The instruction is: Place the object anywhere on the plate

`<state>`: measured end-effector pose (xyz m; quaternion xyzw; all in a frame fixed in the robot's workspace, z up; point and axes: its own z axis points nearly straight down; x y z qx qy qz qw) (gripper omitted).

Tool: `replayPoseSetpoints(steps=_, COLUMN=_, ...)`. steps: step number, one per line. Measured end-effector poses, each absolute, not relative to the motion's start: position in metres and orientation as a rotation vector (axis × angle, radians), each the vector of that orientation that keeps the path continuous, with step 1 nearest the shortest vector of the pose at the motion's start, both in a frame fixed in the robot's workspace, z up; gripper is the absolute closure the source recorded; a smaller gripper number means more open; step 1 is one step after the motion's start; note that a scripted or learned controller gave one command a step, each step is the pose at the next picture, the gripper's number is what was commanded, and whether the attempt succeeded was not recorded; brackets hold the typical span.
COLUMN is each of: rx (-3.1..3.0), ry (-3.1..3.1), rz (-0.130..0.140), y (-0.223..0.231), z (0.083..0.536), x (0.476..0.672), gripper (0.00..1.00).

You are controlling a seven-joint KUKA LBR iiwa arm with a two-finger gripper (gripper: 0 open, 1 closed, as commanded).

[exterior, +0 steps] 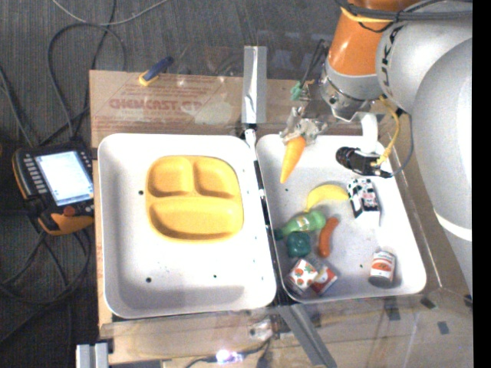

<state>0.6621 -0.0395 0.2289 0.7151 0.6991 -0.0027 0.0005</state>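
Holding the orange plastic carrot (291, 156) by its top between closed fingers, our two-finger gripper (301, 131) hangs above the right white bin's (399, 278) far-left corner. We judge pickup done; carrying it to the yellow compartment plate (195, 198) in the left white bin (123, 267) remains.

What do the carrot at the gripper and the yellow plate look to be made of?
The carrot looks like moulded plastic toy food: smooth, evenly orange, faintly shiny; soft rubber is possible. It hangs from the gripper, top end between the fingers. The plate looks like glossy hard plastic: one flat yellow, rounded moulded dividers, soft glare on the rims. Neither shows real-food texture.
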Motion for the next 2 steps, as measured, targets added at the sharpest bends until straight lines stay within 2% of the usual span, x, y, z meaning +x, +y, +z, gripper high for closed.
replayPoseSetpoints(steps=1, rx=2.047, ry=2.385, rz=-0.005, y=0.0300, z=0.1904, x=0.6678, gripper=1.00)
replayPoseSetpoints(steps=2, rx=2.047, ry=2.385, rz=-0.004, y=0.0300, z=0.1906, x=0.6678, gripper=0.00)
